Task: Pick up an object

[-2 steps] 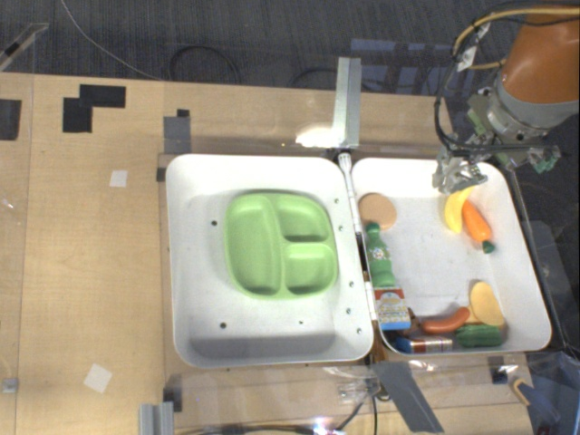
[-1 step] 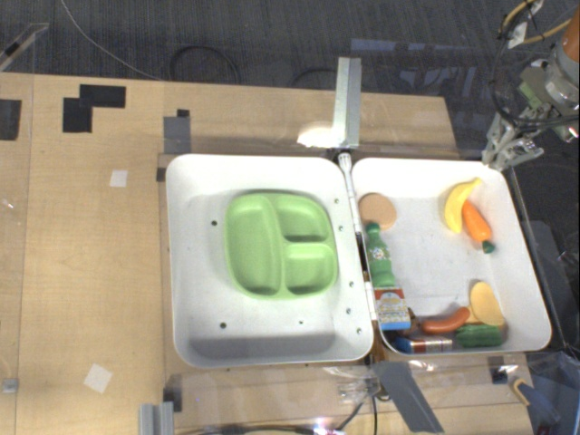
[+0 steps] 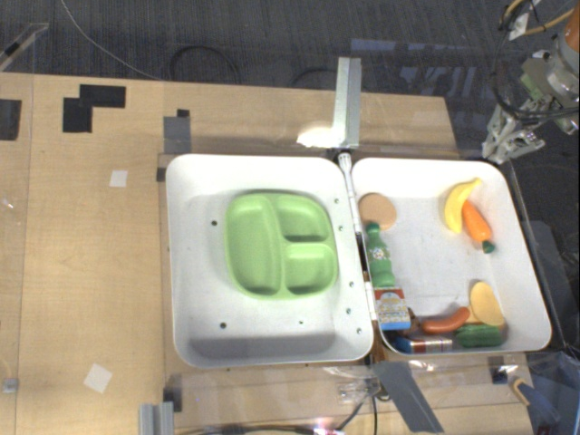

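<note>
Two shallow white bins sit side by side in the middle of the frame. The left bin [image 3: 195, 333] holds a light green divided tray [image 3: 279, 243], lying flat near its centre, three compartments showing.

The right bin [image 3: 526, 270] holds the loose objects. A round tan disc [image 3: 378, 210] lies in its upper left corner. Below it, along the left wall, a green bottle [image 3: 378, 259] lies lengthwise, and just beneath that is a small carton with red and white print [image 3: 391, 308]. In the upper right of the bin a yellow banana [image 3: 458, 202] rests touching an orange carrot [image 3: 477, 224] with a dark green tip. Toward the lower right a pale yellow oval piece [image 3: 486, 304] lies beside a reddish sausage-shaped item [image 3: 446, 319], with a dark green vegetable [image 3: 478, 335] just below — these crowd together along the bin's lower edge.

The gripper [image 3: 509, 138] hangs in the upper right of the frame, above and outside the right bin's top right corner, well apart from every object. Its pale fingers point downward with a gap between them — slightly spread, with nothing between them.
</note>
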Motion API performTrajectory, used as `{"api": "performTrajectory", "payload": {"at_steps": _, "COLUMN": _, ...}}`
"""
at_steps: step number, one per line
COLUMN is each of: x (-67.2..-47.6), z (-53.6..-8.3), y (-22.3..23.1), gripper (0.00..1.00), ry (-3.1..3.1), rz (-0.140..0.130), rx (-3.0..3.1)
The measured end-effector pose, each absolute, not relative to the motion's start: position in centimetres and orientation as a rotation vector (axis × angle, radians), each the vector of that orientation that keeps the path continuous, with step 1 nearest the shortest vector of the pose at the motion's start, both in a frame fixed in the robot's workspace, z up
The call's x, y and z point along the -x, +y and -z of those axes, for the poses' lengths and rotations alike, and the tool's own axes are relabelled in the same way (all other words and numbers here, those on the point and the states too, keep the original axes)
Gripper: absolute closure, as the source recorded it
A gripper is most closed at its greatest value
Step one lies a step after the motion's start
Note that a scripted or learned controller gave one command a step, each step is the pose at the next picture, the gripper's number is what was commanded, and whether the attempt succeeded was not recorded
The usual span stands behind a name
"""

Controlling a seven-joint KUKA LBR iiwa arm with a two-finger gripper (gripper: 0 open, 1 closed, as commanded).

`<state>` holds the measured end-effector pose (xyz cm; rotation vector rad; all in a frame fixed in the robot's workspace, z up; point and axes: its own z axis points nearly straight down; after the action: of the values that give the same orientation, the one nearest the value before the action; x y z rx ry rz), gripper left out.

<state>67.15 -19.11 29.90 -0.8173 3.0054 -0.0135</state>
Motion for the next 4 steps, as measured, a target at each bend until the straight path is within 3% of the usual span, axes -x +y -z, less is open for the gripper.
{"api": "performTrajectory", "payload": {"at_steps": 1, "x": -67.0, "z": -22.6, "y": -20.4, "gripper": 1.0, "ry": 2.754, "rz": 0.002, "rx": 1.496}}
{"api": "performTrajectory", "payload": {"at_steps": 2, "x": -67.1, "z": -22.9, "y": -20.4, "gripper": 0.0, "ry": 2.751, "rz": 0.007, "rx": 1.494}}
{"api": "performTrajectory", "payload": {"at_steps": 3, "x": -61.2, "z": -9.8, "y": -20.5, "gripper": 0.0, "ry": 2.767, "rz": 0.009, "rx": 1.466}}
{"api": "performTrajectory", "payload": {"at_steps": 4, "x": -59.7, "z": -8.9, "y": -20.0, "gripper": 0.0, "ry": 2.734, "rz": 0.013, "rx": 1.524}}
